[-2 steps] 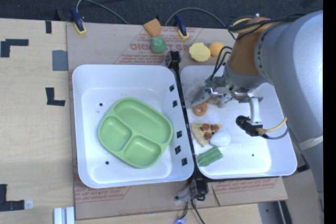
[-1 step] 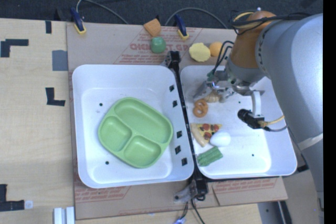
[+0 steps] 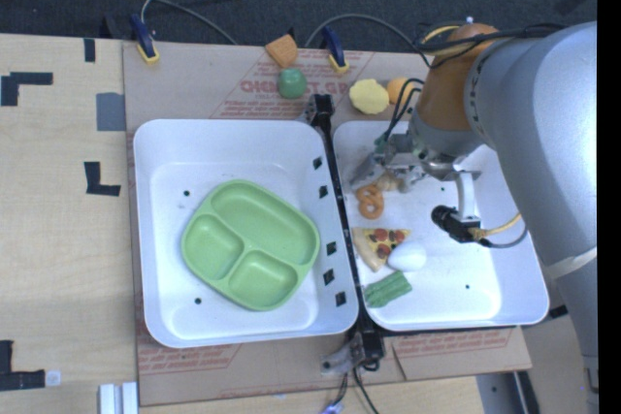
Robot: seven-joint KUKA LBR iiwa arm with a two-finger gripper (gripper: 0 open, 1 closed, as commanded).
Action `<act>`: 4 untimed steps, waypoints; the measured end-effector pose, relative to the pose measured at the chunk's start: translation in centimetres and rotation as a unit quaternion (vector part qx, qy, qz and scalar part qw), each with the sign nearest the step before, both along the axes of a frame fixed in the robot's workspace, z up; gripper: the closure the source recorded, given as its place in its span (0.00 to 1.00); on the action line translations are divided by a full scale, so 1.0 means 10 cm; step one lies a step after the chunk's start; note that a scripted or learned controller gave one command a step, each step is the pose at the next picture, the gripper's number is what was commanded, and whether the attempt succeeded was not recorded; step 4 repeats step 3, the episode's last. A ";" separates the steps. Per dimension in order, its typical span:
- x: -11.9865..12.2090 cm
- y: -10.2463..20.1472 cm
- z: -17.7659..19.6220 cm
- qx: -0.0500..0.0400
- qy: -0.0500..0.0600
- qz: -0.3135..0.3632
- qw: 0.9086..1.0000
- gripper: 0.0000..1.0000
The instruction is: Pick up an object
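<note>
My gripper (image 3: 380,174) is low in the right bin (image 3: 505,296), near its back left part beside the divider. A brown pretzel (image 3: 369,202) lies just in front of it, close to or touching its tip. Further toward the front lie a pizza slice (image 3: 376,242), a white egg (image 3: 408,257) and a green leafy piece (image 3: 388,289). The arm's grey body and orange band cover the bin's back right part.
The left bin (image 3: 155,160) holds a green divided plate (image 3: 250,243). Behind the bins on the cardboard sit an orange block (image 3: 281,48), a green ball (image 3: 291,83), a yellow lemon (image 3: 368,96) and an orange fruit (image 3: 399,89). A black cable connector (image 3: 454,223) hangs beside the wrist.
</note>
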State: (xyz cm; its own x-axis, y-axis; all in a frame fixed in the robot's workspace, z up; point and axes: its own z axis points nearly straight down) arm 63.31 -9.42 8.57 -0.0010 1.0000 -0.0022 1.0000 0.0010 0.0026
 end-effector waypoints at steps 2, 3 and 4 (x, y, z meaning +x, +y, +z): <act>0.10 -0.03 0.00 0.001 0.001 0.000 1.000 0.00; 0.10 -0.03 0.10 0.000 0.001 0.001 1.000 1.00; 0.10 -0.03 0.10 0.000 0.001 0.001 1.000 1.00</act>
